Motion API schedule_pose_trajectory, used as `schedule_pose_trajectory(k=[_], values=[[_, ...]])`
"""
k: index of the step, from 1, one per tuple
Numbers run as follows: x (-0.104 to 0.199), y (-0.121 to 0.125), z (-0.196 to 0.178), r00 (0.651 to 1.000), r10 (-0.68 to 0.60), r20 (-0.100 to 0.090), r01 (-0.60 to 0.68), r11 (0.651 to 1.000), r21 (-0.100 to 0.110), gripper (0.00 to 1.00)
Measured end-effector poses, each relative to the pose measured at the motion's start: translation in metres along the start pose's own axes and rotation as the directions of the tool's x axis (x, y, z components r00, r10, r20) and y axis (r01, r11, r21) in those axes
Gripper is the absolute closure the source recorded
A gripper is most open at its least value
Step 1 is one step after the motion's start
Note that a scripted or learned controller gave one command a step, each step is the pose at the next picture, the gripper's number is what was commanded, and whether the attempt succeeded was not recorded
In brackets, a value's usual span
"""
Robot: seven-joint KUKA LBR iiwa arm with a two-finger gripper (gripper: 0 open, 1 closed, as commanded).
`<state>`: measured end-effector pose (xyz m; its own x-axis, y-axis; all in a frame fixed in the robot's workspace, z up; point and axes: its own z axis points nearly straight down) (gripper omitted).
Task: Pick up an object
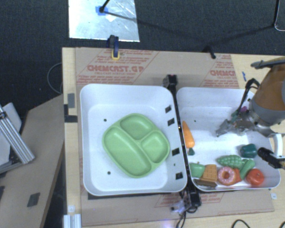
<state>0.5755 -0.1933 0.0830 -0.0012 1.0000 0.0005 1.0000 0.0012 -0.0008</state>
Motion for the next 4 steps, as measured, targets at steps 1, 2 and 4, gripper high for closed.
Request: schedule_pose_trajectory(k=[1,2,4], values=[[-0.001,0.001,-0.012,1.0,0.0,0.001,0.0,1.0,-0.005,1.0],[-0.004,-0.006,-0.06,1.0,0.002,0.002,-0.002,1.0,-0.005,1.0],[-0.003,-0.008,-0.144,1.0,-0.003,0.002,0.003,1.0,-0.006,1.0]])
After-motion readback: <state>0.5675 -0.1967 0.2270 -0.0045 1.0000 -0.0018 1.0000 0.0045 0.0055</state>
